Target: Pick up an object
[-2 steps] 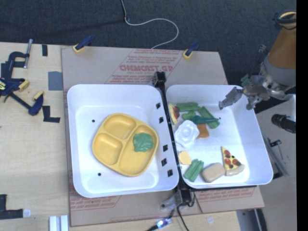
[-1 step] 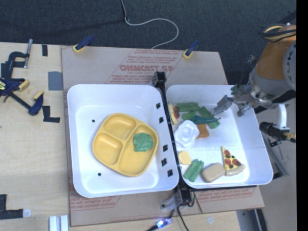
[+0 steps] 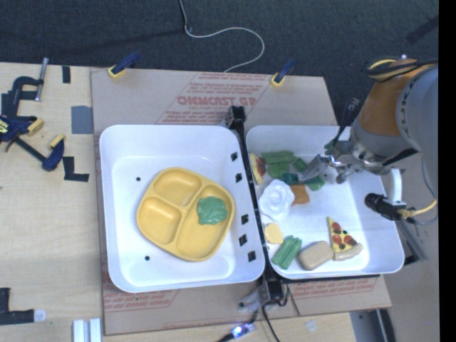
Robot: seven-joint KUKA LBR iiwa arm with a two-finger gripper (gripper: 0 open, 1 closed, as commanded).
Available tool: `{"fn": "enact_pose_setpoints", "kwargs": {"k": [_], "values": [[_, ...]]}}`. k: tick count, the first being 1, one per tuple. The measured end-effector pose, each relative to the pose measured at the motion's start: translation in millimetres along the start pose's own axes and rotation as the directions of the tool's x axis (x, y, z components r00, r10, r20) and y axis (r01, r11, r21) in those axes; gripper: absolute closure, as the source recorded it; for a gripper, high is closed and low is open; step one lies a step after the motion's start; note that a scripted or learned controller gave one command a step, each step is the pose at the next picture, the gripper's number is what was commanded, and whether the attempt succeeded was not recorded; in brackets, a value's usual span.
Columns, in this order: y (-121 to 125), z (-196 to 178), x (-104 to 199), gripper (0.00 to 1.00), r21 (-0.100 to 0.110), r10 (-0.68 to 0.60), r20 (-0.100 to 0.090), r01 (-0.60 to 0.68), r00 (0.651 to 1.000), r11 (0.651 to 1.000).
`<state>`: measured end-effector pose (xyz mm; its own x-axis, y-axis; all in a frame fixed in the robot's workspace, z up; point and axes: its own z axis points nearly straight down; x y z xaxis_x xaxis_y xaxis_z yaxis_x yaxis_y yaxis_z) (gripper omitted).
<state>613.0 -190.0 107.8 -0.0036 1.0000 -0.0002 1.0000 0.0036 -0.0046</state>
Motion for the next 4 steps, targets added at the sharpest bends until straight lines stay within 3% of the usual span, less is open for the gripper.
{"fn": "enact_pose_setpoints", "kwargs": {"k": [1, 2, 4], "values": [[0, 24, 1, 0.0, -0.003, -0.001, 0.002, 0.001, 1.0, 1.0], [2, 12, 3, 1.0, -0.006, -0.002, 0.001, 0.002, 1.0, 1.0], [-8, -94, 6, 1.0, -0.006, 0.002, 0.0, -0.002, 1.0, 1.0]]}}
